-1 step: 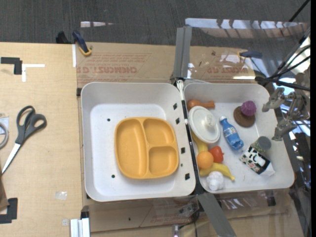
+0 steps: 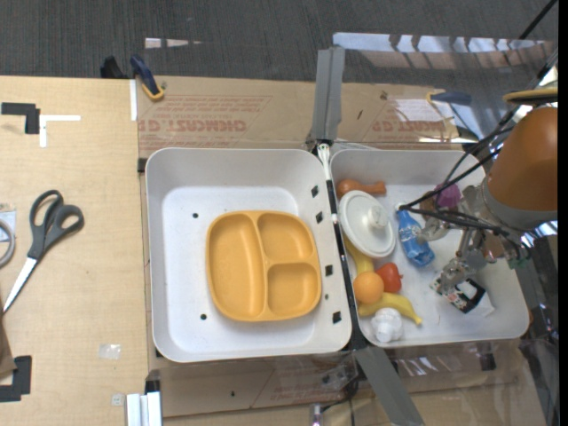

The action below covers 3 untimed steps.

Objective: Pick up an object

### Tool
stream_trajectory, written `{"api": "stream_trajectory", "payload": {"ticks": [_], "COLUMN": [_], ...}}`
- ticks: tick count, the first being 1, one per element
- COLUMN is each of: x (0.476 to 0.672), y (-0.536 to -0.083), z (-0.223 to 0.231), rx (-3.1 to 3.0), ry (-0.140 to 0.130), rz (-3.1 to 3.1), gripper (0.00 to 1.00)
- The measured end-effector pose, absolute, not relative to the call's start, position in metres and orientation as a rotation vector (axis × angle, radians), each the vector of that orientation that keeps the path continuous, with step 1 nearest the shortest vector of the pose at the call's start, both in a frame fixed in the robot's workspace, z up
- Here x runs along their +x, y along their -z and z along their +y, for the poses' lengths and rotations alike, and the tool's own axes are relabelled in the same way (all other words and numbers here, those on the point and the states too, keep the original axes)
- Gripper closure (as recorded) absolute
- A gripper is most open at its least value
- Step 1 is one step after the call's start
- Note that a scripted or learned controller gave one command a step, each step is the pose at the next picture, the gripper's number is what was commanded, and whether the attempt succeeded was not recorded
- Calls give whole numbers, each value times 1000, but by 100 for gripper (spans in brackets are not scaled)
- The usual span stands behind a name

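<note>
The right bin point(image 2: 497, 327) holds several small items. An orange carrot-like piece point(image 2: 361, 186) lies at the back left, with a white round lid point(image 2: 368, 223) in front of it. A blue bottle point(image 2: 414, 243) lies near the middle and a purple item point(image 2: 448, 195) sits behind it. At the front left are an orange point(image 2: 366, 287), a red tomato point(image 2: 391, 278), a yellow banana point(image 2: 401, 307) and a white garlic bulb point(image 2: 386, 326). My gripper point(image 2: 459, 287) hangs low over the bin's front right, to the right of the blue bottle and apart from it.
A yellow divided plate point(image 2: 264, 264) lies in the left bin point(image 2: 169, 238). Scissors point(image 2: 43, 231) rest on the bench at far left. The arm's orange band point(image 2: 532, 162) and cables hang over the right bin's back right. A metal divider point(image 2: 327, 96) stands behind the bins.
</note>
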<state>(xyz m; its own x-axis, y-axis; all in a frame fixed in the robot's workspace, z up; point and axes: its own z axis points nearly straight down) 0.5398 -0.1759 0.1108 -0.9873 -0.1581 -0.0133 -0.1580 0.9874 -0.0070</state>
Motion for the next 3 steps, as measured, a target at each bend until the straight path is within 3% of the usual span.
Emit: {"api": "stream_trajectory", "payload": {"ticks": [1, 2, 3], "x": [516, 577, 557], "y": [-91, -146, -107], "z": [-129, -205, -173], "rx": [-179, -31, 98], "ry": [-1, 2, 15], "rz": [3137, 3137, 3104], "gripper": [0, 0, 0]}}
